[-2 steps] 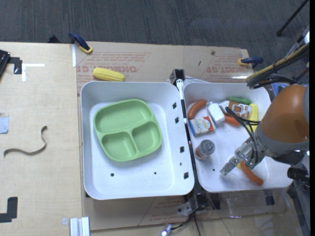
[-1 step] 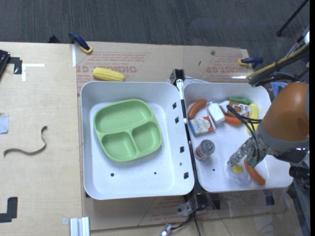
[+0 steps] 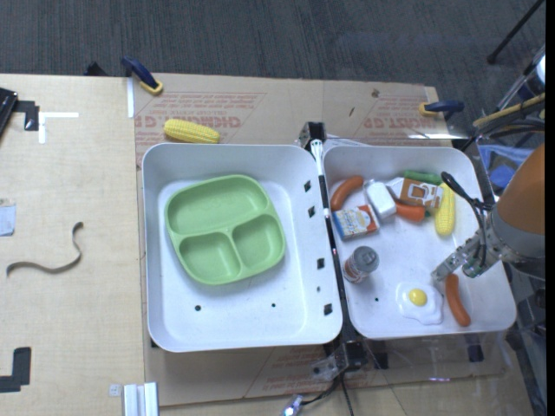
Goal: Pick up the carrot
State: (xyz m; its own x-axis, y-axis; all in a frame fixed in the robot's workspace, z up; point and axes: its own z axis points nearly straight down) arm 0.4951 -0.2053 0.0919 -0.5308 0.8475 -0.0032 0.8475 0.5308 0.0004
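The carrot (image 3: 411,213) is a short orange piece lying in the right bin (image 3: 494,319), towards its far side. It sits between a white block (image 3: 380,199) and a yellow corn cob (image 3: 445,211), with a small orange-and-white box (image 3: 420,192) partly over its far end. My gripper (image 3: 458,267) hangs low over the right bin's near right part, below and to the right of the carrot and well apart from it. It is just above one end of a red sausage (image 3: 457,300). Nothing shows in its grasp.
The right bin also holds a second sausage (image 3: 345,191), a small carton (image 3: 355,222), a tin can (image 3: 360,263), a fried egg (image 3: 418,301) and a green item (image 3: 422,178). The left bin (image 3: 173,319) holds a green divided plate (image 3: 225,228). Another corn cob (image 3: 192,130) lies on the bench behind it.
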